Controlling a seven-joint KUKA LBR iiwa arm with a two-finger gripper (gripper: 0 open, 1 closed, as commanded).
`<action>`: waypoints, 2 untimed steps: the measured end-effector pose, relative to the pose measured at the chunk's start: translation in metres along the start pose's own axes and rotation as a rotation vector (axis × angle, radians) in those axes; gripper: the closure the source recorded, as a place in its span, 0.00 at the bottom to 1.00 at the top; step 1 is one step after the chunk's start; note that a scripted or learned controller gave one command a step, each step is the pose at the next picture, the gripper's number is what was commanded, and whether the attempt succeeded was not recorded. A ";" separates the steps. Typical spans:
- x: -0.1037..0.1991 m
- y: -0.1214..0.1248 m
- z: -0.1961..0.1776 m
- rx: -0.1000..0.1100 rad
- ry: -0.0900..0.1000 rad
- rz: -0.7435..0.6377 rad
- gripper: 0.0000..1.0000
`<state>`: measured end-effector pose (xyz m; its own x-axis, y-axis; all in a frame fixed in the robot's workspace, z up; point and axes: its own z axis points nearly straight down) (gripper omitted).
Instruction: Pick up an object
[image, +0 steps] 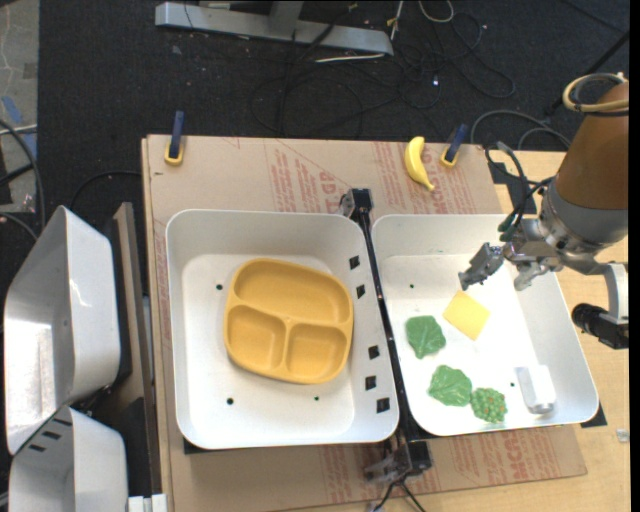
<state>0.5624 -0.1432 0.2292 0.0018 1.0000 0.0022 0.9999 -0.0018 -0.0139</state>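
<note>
My end effector (500, 266) hangs open, holding nothing, just above the yellow block (467, 315) in the right bin (570, 345), toward the worktop's right edge. The block looks light, probably soft foam; best pinched across its flat opposite sides.

Yellow tray (289, 322), green lettuce (425, 335).

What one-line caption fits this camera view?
Gripper hovers above yellow block in right bin; tray in left bin.
</note>
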 end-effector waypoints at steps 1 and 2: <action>0.001 0.002 -0.007 -0.013 -0.002 -0.003 0.00; -0.010 0.003 0.047 -0.010 -0.002 0.001 0.00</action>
<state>0.5647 -0.1528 0.1825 0.0024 1.0000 0.0001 1.0000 -0.0024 -0.0037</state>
